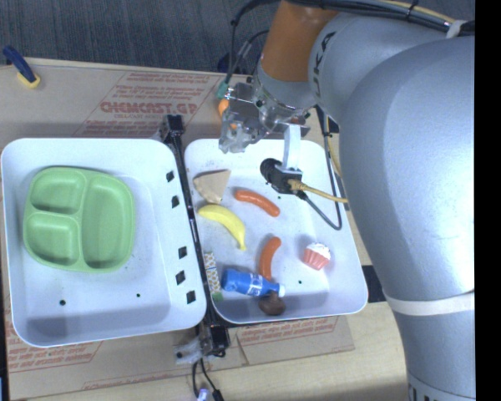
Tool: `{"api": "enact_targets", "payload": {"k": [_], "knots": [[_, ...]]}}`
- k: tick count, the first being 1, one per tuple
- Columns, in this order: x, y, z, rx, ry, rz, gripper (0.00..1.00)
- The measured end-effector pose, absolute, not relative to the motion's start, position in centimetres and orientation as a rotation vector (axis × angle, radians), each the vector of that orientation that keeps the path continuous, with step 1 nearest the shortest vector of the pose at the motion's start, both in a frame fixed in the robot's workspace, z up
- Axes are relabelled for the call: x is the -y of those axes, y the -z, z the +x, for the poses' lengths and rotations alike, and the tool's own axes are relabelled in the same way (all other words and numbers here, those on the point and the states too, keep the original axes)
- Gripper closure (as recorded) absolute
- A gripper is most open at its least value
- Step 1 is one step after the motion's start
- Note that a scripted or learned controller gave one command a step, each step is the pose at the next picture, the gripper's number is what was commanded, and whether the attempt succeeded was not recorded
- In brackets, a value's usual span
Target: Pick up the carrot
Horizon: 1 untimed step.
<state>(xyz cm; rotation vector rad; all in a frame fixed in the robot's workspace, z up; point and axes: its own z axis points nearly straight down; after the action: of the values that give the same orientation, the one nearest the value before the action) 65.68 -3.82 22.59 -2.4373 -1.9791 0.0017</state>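
**Hovering over the bin's far corner, carrot not yet picked**

Nothing of the pick is done yet, as far as I can judge. My pincer [234, 136] hangs over the upper left corner of the right bin [344, 286], close to the bin's top rim. Whether the pincer is open or closed I cannot tell from this angle. I see no carrot in it.

Two orange-red sticks lie in that bin and they look much alike. I take the lower one to be the carrot [270, 257], though I am not sure of it. The other one [257, 201], just above centre, looks more like a sausage.

The carrot lies flat on the bin floor in the lower middle of the bin. It is right of the banana [224, 222], left of the cupcake [316, 256] and just above the bottle [250, 284]. It seems to touch none of them and is well apart from my pincer.

Its long axis runs nearly up and down the frame, with the upper end leaning a little to the right. Which end is the tip is too small to make out.

What is left is the whole job: travel down the frame to the carrot, set the pincer across its long axis, descend, close and lift.
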Motion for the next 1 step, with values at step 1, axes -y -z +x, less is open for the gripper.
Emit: {"api": "enact_targets", "payload": {"k": [1], "knots": [[-0.39,-25.38,65.65,1.987,-0.002,-2.430,1.00]]}}
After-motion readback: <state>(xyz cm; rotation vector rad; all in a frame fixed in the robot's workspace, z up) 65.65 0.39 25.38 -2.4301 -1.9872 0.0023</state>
